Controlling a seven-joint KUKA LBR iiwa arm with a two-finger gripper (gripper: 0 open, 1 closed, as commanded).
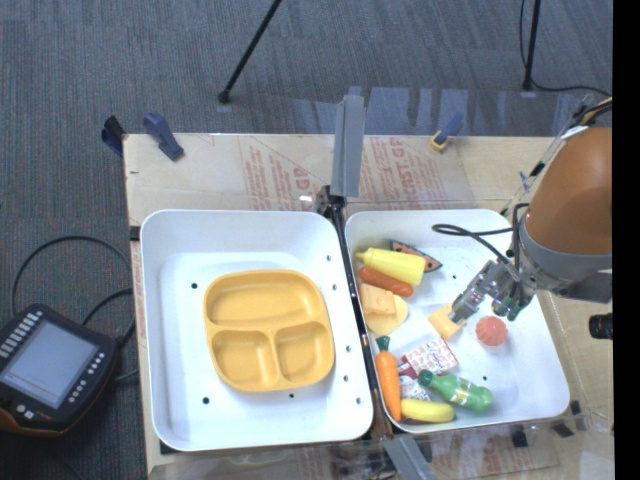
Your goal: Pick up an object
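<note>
The arm's big orange band (575,193) blocks the far right corner of the right bin (470,220), and the arm itself runs out of sight at the right. The gripper (493,298) hangs low over the right side of that bin, but it is a blur of metal and cable, so I cannot tell whether it is spread or closed, and nothing can be seen caught in it.

Just beside it on its near side lies a round red piece (491,331), and to its left a small yellow wedge (444,321); whether the gripper touches either is hard to say. A dark flat thing (428,259) is mostly hidden behind the yellow bottle-shaped toy (393,264) at the far left of the bin.

Below that toy sit a reddish sausage (386,282) and a pale round slice (383,310). A carrot (388,383) lies along the left wall, with a red-and-white packet (427,354), a green bottle (457,390) and a banana (428,410) crowded at the near edge. The open floor is in the far middle of the bin.

The left bin (165,268) holds a yellow divided tray (268,329) in its middle, with bare white all round it.
</note>
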